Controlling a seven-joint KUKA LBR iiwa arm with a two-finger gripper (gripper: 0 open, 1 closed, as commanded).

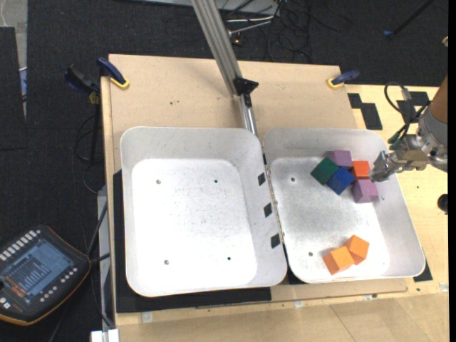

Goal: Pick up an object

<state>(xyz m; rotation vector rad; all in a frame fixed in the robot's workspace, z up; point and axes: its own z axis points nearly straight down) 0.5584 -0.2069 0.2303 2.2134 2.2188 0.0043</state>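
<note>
The right bin (399, 212) holds a cluster of small blocks in its upper part: a green block (326, 169), a blue block (341, 180), a light purple block (340, 158), a small orange block (361, 168) and a purple block (365, 190). Two more orange blocks (345, 254) lie near the bin's front. My gripper (382, 169) reaches in from the right at the bin's right rim, its tip just right of the small orange block and above the purple one. Nothing shows between its fingers.
The left bin (142, 191) stands beside the right one on the wooden bench. A slanted metal pole (217, 38) runs down to the bins' shared back edge. Clamps sit at the bench's back corners (114, 73). A teach pendant (35, 269) lies at lower left.
</note>
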